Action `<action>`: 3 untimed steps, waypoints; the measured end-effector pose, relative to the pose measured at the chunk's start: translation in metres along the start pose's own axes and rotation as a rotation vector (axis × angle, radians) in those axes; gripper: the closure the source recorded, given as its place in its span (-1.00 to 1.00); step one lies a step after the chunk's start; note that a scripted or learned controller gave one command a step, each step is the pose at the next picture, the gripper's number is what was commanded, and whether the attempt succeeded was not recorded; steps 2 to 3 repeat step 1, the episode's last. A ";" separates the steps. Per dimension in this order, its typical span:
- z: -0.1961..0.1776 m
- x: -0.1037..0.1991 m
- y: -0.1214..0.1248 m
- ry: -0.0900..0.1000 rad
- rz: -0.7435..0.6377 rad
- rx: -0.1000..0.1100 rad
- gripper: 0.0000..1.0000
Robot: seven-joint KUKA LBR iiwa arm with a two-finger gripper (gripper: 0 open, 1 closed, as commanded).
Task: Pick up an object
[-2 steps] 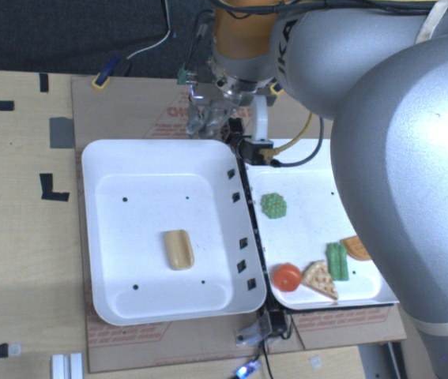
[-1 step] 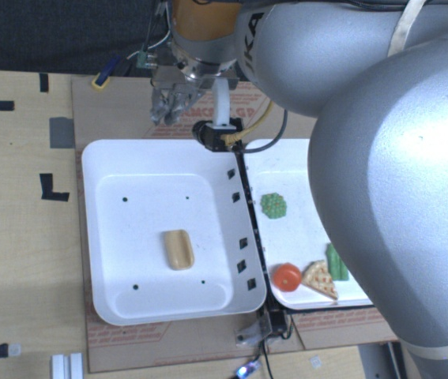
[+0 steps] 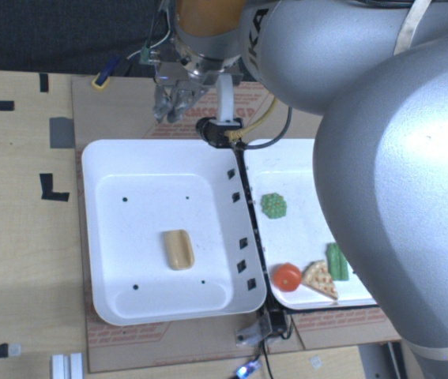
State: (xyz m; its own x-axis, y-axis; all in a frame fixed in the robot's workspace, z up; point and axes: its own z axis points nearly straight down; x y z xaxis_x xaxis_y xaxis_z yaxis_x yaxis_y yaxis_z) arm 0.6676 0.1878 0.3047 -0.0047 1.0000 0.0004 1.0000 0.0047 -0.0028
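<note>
A tan bread-like piece [image 3: 178, 249] lies alone near the middle of the left bin [image 3: 105, 164]. In the right bin [image 3: 295, 152] sit a green broccoli-like piece [image 3: 273, 205], a red tomato [image 3: 287, 277], a pizza slice [image 3: 319, 279] and a green oblong piece [image 3: 336, 260]. My gripper [image 3: 171, 107] hangs above the back edge of the left bin, over the cardboard, with nothing visible between its fingers. How its jaws stand is not clear.
The big grey arm [image 3: 382, 133] covers the right side of the right bin. Both bins rest on a cardboard sheet [image 3: 81, 117] on a bench with black marks at the left. A row of black clips [image 3: 242, 227] runs along the wall between the bins.
</note>
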 end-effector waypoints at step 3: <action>0.055 0.001 0.000 -0.003 0.003 0.003 1.00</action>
